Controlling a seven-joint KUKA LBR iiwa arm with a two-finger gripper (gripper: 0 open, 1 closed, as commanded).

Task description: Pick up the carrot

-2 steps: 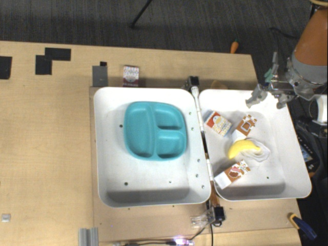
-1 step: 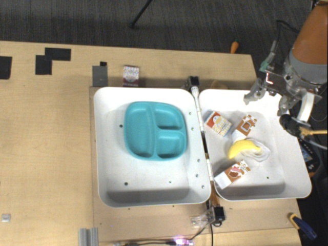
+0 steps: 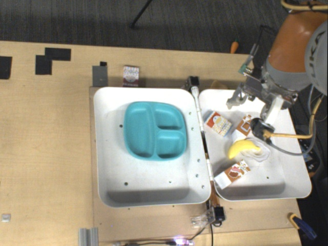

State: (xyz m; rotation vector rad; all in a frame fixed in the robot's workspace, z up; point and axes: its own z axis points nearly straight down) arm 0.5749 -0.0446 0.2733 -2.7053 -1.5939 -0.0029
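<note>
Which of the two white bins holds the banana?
The bin on the view's right, nearest the arm: the yellow banana lies there among small packets. The other bin holds a teal divided plate.

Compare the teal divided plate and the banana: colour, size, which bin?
The teal divided plate is blue-green; the banana is yellow. The plate is far larger, with three compartments; the banana is small and curved. The plate lies in the left bin; the banana lies in the right bin among small packets. Both rest on white bin floors.
</note>
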